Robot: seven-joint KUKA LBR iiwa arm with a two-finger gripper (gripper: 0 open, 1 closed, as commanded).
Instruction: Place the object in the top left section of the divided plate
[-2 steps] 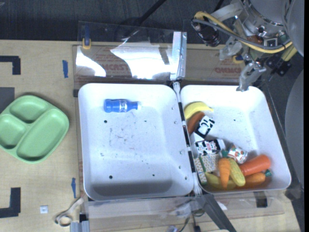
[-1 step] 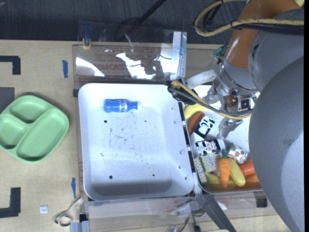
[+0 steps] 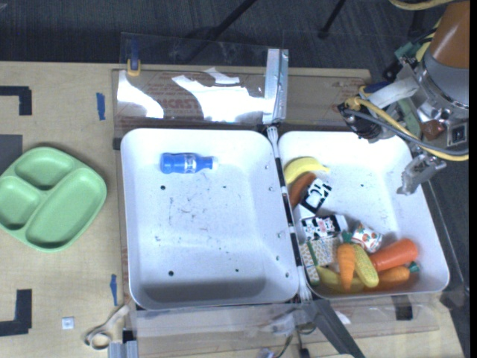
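Camera view: wooden bench (image 3: pixel 59 88), dark floor (image 3: pixel 89 10).

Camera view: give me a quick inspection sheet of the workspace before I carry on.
Surface: wooden bench bearing two white bins, left bin and right bin.
Job's things: green divided plate on the bench left of the bins; blue bottle lying in the left bin.
Clutter: toy food heaped in the right bin's near left corner, including a banana and carrot.
Grippers: tool hangs over the right bin's far right edge; finger state unclear.
Cables: yellow hose looped at the wrist.
Surroundings: clear panel behind the left bin; dark floor beyond.
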